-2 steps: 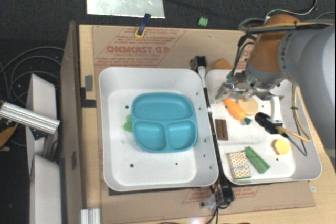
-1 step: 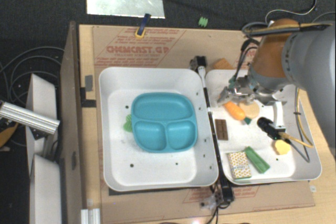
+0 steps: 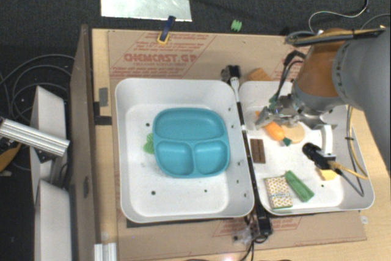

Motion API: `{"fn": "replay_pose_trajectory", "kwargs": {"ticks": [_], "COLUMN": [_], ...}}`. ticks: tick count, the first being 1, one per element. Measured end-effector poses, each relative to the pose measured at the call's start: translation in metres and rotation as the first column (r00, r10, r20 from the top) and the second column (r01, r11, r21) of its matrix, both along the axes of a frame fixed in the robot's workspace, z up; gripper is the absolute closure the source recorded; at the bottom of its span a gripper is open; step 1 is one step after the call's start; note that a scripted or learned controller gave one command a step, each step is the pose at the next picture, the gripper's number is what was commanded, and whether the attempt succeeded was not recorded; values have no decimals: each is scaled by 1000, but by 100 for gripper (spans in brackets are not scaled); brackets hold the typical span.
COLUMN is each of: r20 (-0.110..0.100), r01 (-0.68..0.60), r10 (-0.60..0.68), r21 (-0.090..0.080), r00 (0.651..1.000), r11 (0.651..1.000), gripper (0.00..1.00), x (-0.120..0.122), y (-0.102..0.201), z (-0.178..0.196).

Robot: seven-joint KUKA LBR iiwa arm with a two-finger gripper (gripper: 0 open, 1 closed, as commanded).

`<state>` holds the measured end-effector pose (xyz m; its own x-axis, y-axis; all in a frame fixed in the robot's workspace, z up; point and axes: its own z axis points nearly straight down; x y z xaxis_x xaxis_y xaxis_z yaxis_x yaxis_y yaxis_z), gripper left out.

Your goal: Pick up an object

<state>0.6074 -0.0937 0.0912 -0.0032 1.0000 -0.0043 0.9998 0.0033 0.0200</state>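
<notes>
Arm [image 3: 342, 70] comes in from the right and hangs over the upper part of R bin [image 3: 287, 160]. L bin [image 3: 134, 150] sits alongside, holding a blue 3-section plate [image 3: 190, 140], flat and about centred.

Gripper [image 3: 270, 116] is low over R bin's upper-left area, near the wall shared w/ L bin. Can't tell if it's open or closed, and nothing is visibly held.

Other items in R bin, all near its front:
- green block [image 3: 299, 186], lying at an angle
- patterned box [image 3: 278, 191], just left of the green block
- brown block [image 3: 257, 151], close to the shared wall

Tan disc [image 3: 295, 134] lies right beside the orange piece [image 3: 275, 130]; they look to be touching. The orange piece is prob. the target. It sits in R bin's upper left, just below the gripper on the near side. A green scrap [image 3: 149, 143] pokes out from under the plate's left edge in L bin.

Step in hand looks like lining up for the grasp. To do it well:
- centre the gripper over the orange piece before dropping
- come straight down
- close across its narrow side, away from the disc, so the disc isn't caught too
- keep off the shared wall
- lift slowly and check it's held
</notes>
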Motion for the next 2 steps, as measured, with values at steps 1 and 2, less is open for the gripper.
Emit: {"fn": "replay_pose_trajectory", "kwargs": {"ticks": [1, 2], "r20": [-2, 5], "r01": [1, 1], "r10": [-1, -1], "r21": [2, -4], "r00": [1000, 1000], "r11": [1000, 1000], "gripper": [0, 100], "x": [-3, -1], "y": [-18, -20], "z": [0, 12]}}
